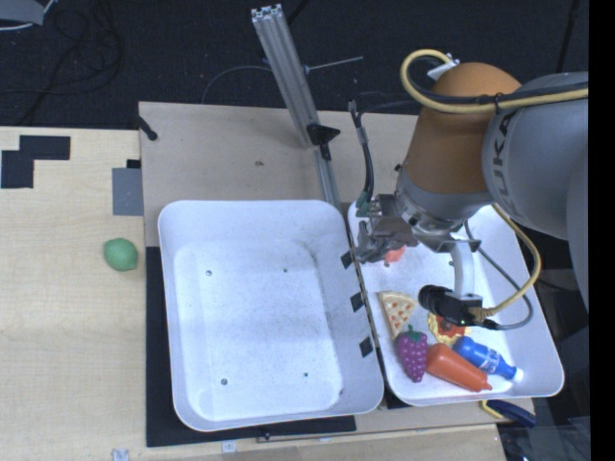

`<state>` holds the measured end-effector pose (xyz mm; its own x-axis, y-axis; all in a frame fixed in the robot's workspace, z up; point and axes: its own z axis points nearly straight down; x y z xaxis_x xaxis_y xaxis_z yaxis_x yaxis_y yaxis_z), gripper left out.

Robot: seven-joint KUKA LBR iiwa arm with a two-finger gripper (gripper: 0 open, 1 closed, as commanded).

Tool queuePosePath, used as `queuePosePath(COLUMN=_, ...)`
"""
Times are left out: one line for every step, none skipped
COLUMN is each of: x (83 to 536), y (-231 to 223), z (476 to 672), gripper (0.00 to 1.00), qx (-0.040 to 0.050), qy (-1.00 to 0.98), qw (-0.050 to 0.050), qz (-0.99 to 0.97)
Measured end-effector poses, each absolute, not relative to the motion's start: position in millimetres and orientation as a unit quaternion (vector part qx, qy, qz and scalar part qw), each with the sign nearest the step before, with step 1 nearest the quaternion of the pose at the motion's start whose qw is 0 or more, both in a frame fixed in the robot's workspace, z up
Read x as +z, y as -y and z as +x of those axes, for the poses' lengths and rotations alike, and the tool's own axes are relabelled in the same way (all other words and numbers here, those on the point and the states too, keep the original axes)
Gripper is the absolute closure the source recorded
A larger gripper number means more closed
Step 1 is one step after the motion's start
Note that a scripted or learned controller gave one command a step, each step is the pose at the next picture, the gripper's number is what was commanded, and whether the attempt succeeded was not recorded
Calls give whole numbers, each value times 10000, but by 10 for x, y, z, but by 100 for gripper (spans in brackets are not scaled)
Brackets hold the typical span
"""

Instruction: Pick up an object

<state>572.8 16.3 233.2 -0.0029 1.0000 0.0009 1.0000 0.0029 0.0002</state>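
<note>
Gripper (384, 243) lowered at right bin (538, 373) left wall, far corner; opening not discernible, hold undetermined. Risk: wall struck, grasp missed. Grapes (412, 351), carrot (457, 368) heaped at near edge.

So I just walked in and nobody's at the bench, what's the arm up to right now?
The grey arm with the orange band reaches in over the right-hand shallow white bin, its gripper low near that bin's far left corner. A small orange-red thing sits right by it, but I can't tell if it's held. Lower in that bin lie a toy pizza slice, purple plastic grapes, an orange toy carrot and a small blue bottle. A green ball rests on the bench, left of the left-hand white bin.
</note>
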Motion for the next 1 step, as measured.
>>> queuePosePath(x=2400, y=-690, z=5661, gripper=100, qx=0, qy=7080, qw=-1, qz=-7062)
